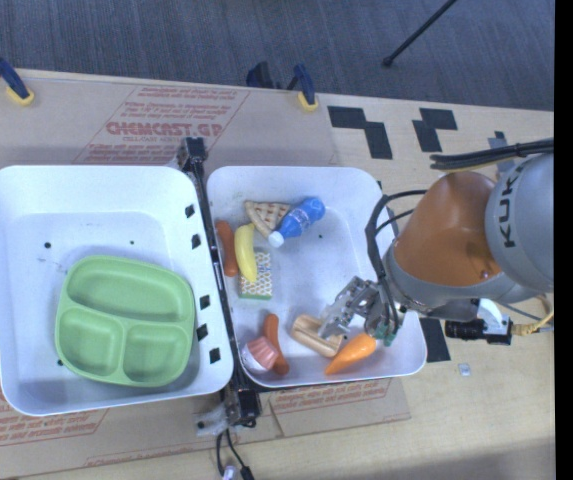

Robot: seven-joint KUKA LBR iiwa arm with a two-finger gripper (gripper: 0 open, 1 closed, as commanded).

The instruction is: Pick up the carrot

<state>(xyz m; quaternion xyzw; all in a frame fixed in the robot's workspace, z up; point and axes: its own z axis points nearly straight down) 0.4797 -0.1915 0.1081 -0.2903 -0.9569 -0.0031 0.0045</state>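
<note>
The carrot [352, 352], orange and tapered, lies at the front right corner of the right bin [358, 184], pointing toward the front wall. My gripper [362, 318] hangs low just behind and above it, with its fingers apart and nothing between them. The left finger [343, 310] is over a tan wooden piece [315, 334] that lies beside the carrot. The arm's orange band [444, 230] rises to the right, over the bin's right wall.
The right bin also holds a blue bottle [299, 219], a sandwich wedge [264, 214], a banana [245, 252], an orange stick [227, 247] by the left wall, a cracker [257, 286] and a red sausage [275, 344]. A green divided plate [124, 320] lies in the left bin [26, 208].
</note>
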